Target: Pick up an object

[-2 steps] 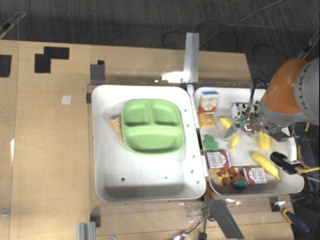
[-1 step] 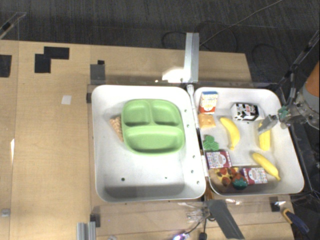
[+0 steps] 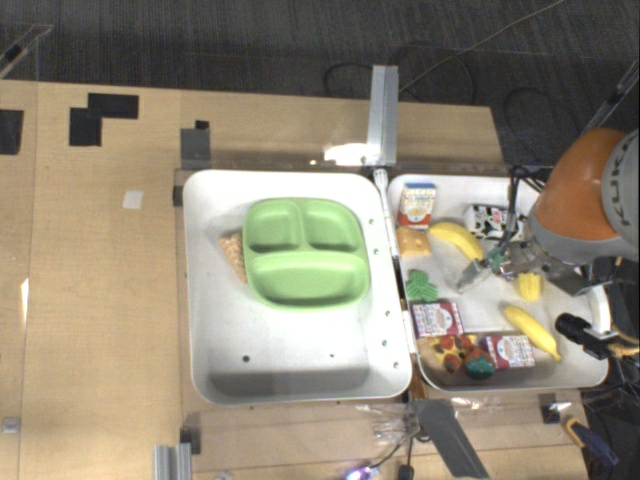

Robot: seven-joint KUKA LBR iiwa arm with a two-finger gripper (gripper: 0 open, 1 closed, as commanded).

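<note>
The right bin (image 3: 590, 373) holds several small items: a milk carton (image 3: 417, 204), a yellow banana (image 3: 456, 240), a second banana (image 3: 532, 330), a short yellow piece (image 3: 529, 286), a green toy (image 3: 421, 287), two small cartons (image 3: 436, 319) (image 3: 509, 350) and a cluster of small fruits (image 3: 458, 353). My gripper (image 3: 484, 265) hangs over the middle of this bin, just right of the first banana, its fingers pointing left and down. Nothing shows between the fingers. The arm's orange band (image 3: 585, 198) rises at the right.
The left bin (image 3: 215, 298) carries a green divided tray (image 3: 304, 250) with a tan cracker-like piece (image 3: 232, 255) poking out at its left. A metal post (image 3: 383, 113) stands behind the bins. Black cables run at the far right.
</note>
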